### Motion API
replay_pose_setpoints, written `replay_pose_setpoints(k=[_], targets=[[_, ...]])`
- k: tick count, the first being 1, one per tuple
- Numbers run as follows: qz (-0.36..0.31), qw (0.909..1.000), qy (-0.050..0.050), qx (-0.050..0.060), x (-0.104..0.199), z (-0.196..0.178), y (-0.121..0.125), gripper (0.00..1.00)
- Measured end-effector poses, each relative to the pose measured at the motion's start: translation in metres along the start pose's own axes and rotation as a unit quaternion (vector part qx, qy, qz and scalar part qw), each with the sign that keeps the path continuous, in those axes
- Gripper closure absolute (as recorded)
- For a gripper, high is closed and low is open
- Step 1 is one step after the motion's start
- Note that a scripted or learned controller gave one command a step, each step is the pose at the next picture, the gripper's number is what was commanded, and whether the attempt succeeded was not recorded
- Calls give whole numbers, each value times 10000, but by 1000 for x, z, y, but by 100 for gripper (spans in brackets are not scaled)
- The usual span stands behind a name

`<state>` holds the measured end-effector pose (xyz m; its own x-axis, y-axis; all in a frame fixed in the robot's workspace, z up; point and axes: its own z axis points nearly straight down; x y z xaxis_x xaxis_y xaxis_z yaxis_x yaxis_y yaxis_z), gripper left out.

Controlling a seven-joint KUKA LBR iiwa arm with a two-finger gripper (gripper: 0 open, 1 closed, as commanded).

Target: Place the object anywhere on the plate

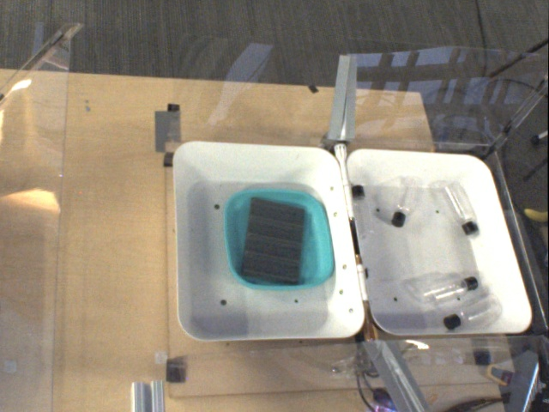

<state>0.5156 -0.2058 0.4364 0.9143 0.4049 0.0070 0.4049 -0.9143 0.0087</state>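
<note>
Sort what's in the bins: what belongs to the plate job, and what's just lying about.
Job:
- dark ridged block, lying on the plate
- teal plate, in the left bin

Lying about:
- clear tubes with black caps, scattered in the right bin

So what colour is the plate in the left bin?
Teal plate, seen in the camera view.

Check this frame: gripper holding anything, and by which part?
Cannot be told from this frame. The dark ridged block lies flat on the teal plate in the left bin.
</note>
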Motion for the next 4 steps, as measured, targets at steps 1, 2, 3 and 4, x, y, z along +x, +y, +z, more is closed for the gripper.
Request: replay_pose_setpoints(k=[1,2,3,4], targets=[[670,9978,0,-4,-14,0,-6,0],[1031,9947,1,-3,-24,0,-11,0],[1029,9947,0,0,32,1,13,0],[1056,9944,1,3,-25,-1,-11,0]])
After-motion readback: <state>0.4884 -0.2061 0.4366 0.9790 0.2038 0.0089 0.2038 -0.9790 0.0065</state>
